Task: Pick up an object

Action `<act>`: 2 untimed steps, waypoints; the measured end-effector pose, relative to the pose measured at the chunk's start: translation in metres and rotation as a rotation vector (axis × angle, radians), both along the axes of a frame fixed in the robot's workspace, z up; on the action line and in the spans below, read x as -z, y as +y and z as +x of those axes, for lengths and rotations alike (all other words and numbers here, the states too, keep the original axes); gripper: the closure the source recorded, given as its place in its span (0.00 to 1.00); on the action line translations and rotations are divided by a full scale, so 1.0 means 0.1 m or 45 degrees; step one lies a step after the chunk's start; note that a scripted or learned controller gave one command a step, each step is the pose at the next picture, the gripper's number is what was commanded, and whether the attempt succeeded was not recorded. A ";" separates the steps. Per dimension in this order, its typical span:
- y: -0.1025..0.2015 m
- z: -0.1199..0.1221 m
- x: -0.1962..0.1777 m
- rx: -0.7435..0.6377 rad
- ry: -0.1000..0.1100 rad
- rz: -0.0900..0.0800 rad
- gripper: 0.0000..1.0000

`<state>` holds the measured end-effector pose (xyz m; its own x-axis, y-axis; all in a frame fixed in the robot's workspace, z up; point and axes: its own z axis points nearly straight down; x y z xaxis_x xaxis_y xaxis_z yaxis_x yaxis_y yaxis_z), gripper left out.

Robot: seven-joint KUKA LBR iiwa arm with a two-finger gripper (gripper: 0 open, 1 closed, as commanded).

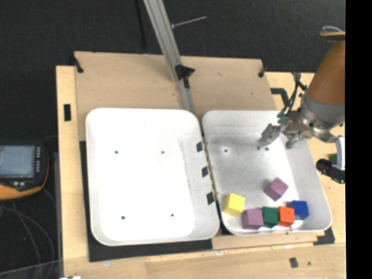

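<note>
Several small cubes lie at the near end of the right bin (235, 124): a yellow cube (235, 203), a purple cube (276, 188) set apart, and a row of a second purple cube (252, 218), a green cube (270, 215), an orange cube (286, 214) and a blue cube (299, 208). My gripper (278, 139) hangs over the far right part of this bin, well behind the cubes. Its fingers are spread open with nothing between them.
The left bin (145, 173) sits beside the right one, with black clips along their shared edge. A slanted metal bar (168, 39) rises from the back of the bench. A handheld control unit (20, 164) lies off the bench at the left.
</note>
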<state>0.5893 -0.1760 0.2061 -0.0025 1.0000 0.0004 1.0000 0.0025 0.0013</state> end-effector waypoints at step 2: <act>0.00 0.00 0.00 0.000 0.000 0.000 0.00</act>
<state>0.5893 -0.1761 0.2061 -0.0021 1.0000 0.0004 1.0000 0.0021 0.0013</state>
